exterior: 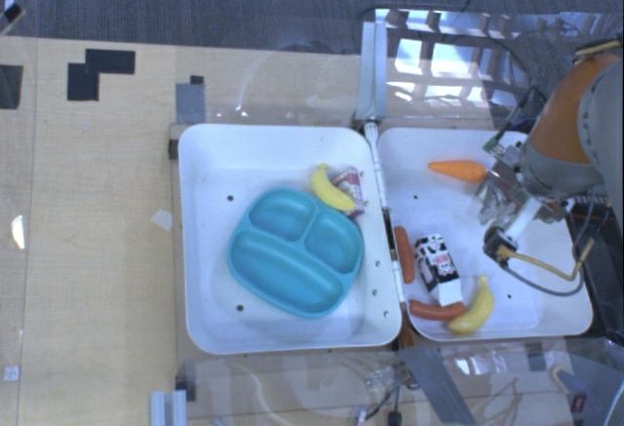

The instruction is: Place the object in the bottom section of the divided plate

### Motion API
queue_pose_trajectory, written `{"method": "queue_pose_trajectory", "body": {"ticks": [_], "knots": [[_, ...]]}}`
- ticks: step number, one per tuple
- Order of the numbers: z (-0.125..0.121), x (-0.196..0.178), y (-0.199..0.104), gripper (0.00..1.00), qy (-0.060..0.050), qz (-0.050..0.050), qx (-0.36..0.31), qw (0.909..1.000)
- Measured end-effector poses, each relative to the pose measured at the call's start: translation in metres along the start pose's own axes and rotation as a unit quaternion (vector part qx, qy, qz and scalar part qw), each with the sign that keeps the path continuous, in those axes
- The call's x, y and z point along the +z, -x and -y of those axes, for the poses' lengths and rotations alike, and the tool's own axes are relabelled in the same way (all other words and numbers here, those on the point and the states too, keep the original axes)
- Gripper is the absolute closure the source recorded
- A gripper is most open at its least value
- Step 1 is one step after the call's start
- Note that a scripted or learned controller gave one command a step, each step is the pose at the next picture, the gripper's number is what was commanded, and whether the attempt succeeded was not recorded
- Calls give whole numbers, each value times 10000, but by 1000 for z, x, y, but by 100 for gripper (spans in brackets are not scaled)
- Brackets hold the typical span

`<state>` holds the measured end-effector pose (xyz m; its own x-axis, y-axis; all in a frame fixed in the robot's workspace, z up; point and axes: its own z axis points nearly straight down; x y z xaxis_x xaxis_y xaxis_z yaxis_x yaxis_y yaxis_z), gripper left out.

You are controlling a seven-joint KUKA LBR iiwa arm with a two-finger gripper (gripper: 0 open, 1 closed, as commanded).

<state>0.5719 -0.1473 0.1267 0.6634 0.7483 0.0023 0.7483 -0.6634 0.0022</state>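
Tabletop [97, 219]: carries 2 white bins side by side, left bin [210, 171] and right bin [565, 317], meeting along a shared rim near the middle.

Plate [295, 251]: blue, 3 sections, lying flat and turned at a slant in the middle of the left bin. The long bottom section [283, 276] faces that bin's near left corner; nothing lies in it. A slanted, central lay leaves room all round for a drop from above.

Left bin, other stock: 1 banana [331, 189] at the far right, touching the plate's far rim, with a small packet [351, 185] just behind it against the shared rim.

Right bin, stock: 1 carrot [458, 170] at the far side; 1 sausage [405, 253] along the shared rim; 1 small carton [439, 268] with black-and-white print beside it; 1 red sausage [434, 310] and 1 second banana [475, 307] touching at the near edge.

Hand [502, 210]: over the right bin's right half, just beside the carrot's tip. Whether it is wide, narrow or holding anything cannot be told; nothing visibly sits in it.

Task's object: not identifiable for certain. Judged from the hand's position, the carrot is the likely pick, and it rests in the right bin, well apart from the plate.
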Motion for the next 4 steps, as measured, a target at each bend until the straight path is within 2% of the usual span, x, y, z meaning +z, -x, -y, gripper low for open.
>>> {"method": "queue_pose_trajectory", "body": {"ticks": [1,2,3,4], "knots": [[41,14,-38,100,-6,0,-401,9992],[41,14,-37,0,-6,-1,-397,9992],[3,39,-12,0,21,-12,-339,9994],[-31,15,26,0,6,3,-489,9988]]}}
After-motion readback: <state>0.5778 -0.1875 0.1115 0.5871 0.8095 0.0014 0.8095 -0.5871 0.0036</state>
